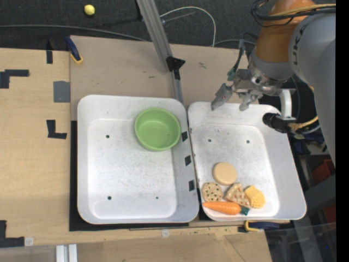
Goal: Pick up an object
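My gripper (232, 101) hangs over the far rim of the right bin (283, 162), open, with nothing between its two fingers. Well below it, at the near edge of that bin, lie a round tan cookie (224, 173), a waffle-patterned biscuit (211, 191), a cracker-like piece (236, 193), a yellow corn piece (254, 196) and an orange carrot (222, 207). A green bowl (157, 128) stands upright in the far right part of the left bin (109, 162).
A slanted metal pole (158, 31) crosses above the bench and ends near the gap between the bins. A small yellow ball (89, 9) lies on the dark floor at the far left. Tape marks dot the wooden bench (32, 119).
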`<state>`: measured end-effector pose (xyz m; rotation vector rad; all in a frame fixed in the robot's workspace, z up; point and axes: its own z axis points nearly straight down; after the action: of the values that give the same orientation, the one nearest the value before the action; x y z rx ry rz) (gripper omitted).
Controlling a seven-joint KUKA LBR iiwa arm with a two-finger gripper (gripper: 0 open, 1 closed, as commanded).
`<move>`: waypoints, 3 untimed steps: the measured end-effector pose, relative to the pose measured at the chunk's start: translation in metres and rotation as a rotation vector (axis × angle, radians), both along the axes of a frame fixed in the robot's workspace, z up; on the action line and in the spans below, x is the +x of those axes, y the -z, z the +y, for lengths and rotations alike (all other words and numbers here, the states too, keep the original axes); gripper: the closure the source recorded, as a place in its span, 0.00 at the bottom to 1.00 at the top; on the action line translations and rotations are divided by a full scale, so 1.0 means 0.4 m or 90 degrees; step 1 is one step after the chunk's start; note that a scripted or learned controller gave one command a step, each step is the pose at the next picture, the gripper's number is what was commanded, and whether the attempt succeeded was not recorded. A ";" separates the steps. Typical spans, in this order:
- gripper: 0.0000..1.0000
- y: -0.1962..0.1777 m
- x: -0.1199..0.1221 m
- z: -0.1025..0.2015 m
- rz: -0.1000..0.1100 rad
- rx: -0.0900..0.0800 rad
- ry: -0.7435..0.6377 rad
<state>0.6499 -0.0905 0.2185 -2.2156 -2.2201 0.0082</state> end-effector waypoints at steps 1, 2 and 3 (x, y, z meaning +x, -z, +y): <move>0.00 0.149 -0.007 -0.022 0.000 0.000 0.001; 0.00 0.286 0.011 -0.007 0.000 0.000 0.000; 1.00 0.251 0.015 -0.006 -0.003 0.000 -0.001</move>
<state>0.6558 -0.0931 0.1180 -2.2167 -2.2250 0.0031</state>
